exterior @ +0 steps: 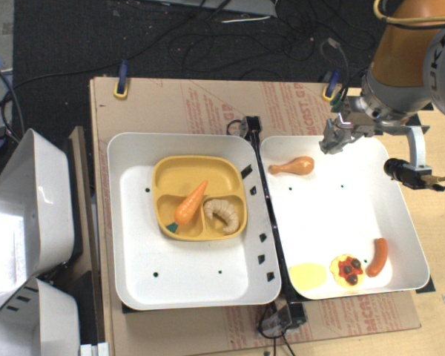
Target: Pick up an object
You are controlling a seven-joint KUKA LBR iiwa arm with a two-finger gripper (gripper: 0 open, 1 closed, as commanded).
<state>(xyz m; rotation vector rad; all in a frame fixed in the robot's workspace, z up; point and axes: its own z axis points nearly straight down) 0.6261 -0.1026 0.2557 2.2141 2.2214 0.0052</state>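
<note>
- The dark two-finger gripper (332,144) hangs over the far edge of the right white bin (400,221), carrying nothing.
- Nearest it lies the tan plastic drumstick (293,167), on the bin floor beside it.
- Judged so, nothing is picked up; the descent and grasp remain.

A single fixed camera looks down at a slant from above the bench, framing both shallow white plastic bins (133,273) side by side on a brown cardboard sheet (208,102). The grey arm with its orange band (411,28) enters from the frame's upper right, and dark floor strewn with cables fills the top.
</note>
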